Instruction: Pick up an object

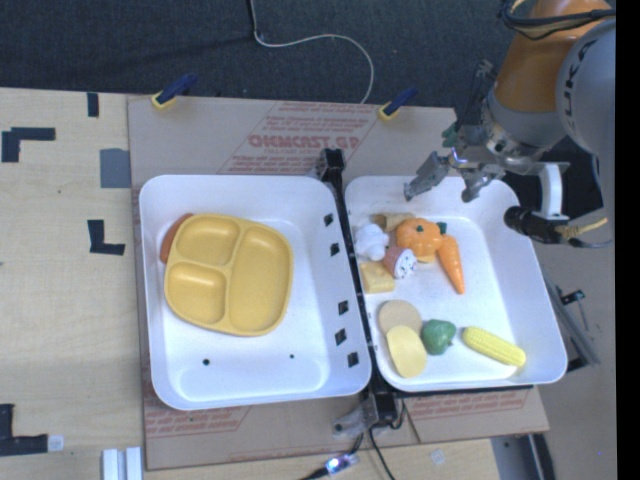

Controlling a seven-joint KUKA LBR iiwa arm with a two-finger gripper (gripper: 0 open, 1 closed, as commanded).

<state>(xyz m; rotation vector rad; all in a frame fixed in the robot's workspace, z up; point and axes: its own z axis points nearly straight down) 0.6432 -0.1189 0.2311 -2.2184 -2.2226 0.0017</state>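
Note:
My gripper [446, 181] hangs open above the far edge of the right bin [520, 268], with nothing between its two fingers. Just below it in that bin lie an orange pumpkin toy [418, 236] and a carrot [452, 265]. Nearby sit a white garlic piece [371, 238], a small white spotted piece [404, 263] and a yellow cheese block [377, 279]. Nearer the front lie two tan and yellow oval slices [403, 340], a green broccoli [438, 336] and a yellow corn cob [493, 347].
The left bin [250, 368] bears a yellow divided plate [228, 272] with a red-orange thing [171, 236] partly hidden under its left edge. Black clips run along the shared bin wall [345, 298]. A white cable [320, 43] loops over the dark floor behind.

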